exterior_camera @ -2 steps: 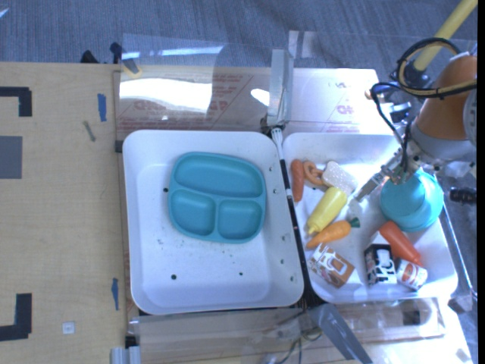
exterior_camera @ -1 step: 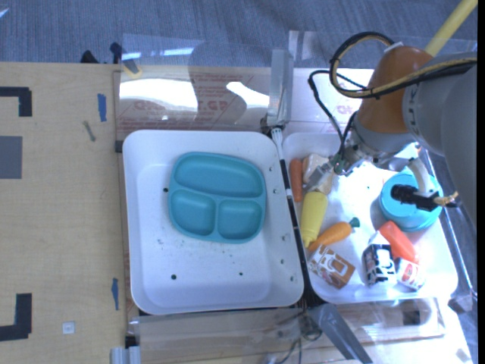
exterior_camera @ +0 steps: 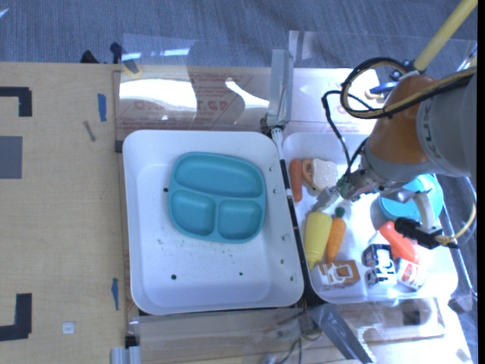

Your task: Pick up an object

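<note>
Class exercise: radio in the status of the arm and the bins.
Gripper low in right bin, above carrot and corn. Nothing seen held. Teal tray in left bin.

- blue-grey carpet (exterior_camera: pixel 227 6) covers the floor along the top of the view, with a fine woven texture.
- a pale wooden bench top (exterior_camera: pixel 61 203) fills the left side, light plywood in colour.
- black angular marks (exterior_camera: pixel 19 101) and a grey square (exterior_camera: pixel 9 158) sit on the wood near its left edge.
- small strips of blue tape (exterior_camera: pixel 101 106) stick to the wood.
- a clear plastic sheet (exterior_camera: pixel 189 89) stands behind the bench, catching bright glare from overhead light.
</note>
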Controlling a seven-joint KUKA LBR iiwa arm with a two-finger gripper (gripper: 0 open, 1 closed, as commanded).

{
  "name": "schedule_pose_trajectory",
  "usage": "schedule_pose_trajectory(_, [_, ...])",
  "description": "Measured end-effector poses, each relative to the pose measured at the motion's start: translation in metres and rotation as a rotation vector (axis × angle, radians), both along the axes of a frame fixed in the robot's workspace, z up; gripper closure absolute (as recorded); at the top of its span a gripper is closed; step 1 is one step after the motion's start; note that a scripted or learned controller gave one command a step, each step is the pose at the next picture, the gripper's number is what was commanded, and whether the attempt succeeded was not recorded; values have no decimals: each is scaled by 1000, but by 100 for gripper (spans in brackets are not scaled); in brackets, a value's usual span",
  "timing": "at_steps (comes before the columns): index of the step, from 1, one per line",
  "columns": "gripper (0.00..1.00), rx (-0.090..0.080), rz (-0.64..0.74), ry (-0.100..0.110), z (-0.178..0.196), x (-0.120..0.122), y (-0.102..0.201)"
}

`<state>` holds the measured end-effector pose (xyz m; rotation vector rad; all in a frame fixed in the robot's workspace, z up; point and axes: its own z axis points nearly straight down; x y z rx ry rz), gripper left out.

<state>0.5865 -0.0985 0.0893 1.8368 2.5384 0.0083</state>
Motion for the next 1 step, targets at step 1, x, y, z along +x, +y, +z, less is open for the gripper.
schedule_pose_trajectory(1, [0,-1,51,1,1,-73,-12])
